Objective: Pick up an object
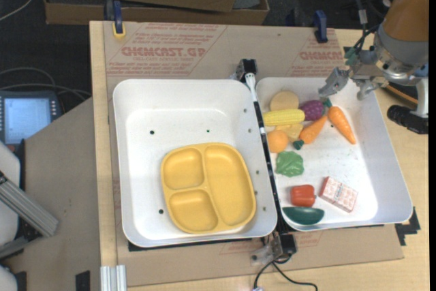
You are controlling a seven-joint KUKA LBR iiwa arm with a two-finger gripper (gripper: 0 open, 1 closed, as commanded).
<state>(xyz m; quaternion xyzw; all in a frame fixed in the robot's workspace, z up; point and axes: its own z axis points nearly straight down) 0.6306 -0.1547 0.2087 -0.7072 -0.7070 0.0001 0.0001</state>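
My gripper hangs over the back of the right bin, open, with nothing between its fingers. Just below and to its left lie a purple bunch of grapes and two orange carrots. Further left are a beige bun, a yellow corn cob and an orange fruit. A green leafy piece, a red pepper, a pink box and a dark green piece lie toward the front.
The left bin holds a yellow divided plate. A black clip sits where the two bins meet at the back. Blue clamps hold the board's far edge.
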